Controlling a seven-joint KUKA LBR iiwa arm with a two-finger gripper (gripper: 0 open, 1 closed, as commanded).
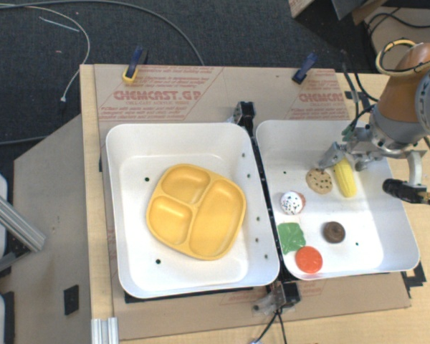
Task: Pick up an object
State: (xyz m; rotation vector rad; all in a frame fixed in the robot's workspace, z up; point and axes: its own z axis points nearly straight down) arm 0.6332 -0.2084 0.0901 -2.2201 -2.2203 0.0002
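While claw (342, 159) hovers at corn cob (345, 178), cookie (319, 181) beside

Grey arm (405, 99) with orange band reaching in from right, pincer (346, 160) lowered, pointing left

Red "CHEMCAST GP" print on brown board (158, 95) behind bins; repeated, less legible, at right.

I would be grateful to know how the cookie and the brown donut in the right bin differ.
The cookie is tan with dark specks; the donut is dark brown with a centre hole. The cookie lies beside the yellow corn, near the pincer; the donut lies apart, nearer the front. The cookie looks slightly larger. Both are round.
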